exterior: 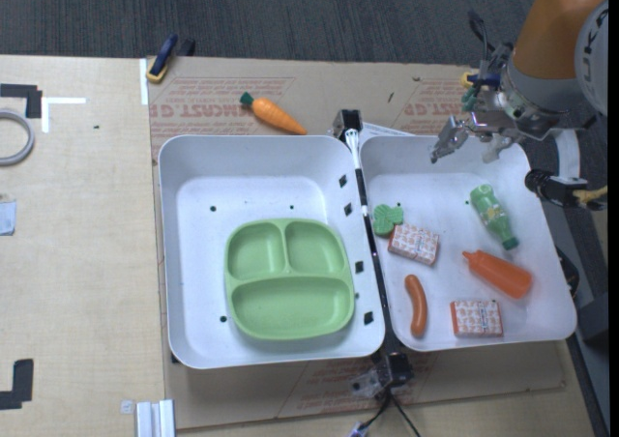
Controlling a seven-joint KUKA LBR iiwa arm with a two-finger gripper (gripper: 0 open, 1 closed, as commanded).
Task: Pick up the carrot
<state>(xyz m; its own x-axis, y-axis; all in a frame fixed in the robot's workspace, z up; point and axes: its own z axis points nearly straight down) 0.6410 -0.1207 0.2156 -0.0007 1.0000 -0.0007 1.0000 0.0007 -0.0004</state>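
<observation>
The small orange toy carrot with a green top (272,113) has not been picked up yet. It lies on the brown cardboard on the table (77,261), outside both bins, far off to the left of the end effector (471,140). The end effector hangs over the back edge of the right white bin (542,324), with nothing between its two fingers, which look a little apart. It must cross over to the carrot, go down, and grab it.

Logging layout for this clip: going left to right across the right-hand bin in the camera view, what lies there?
Green toy → patterned box → sausage → second patterned box → green bottle and orange bottle, roughly level.
</observation>
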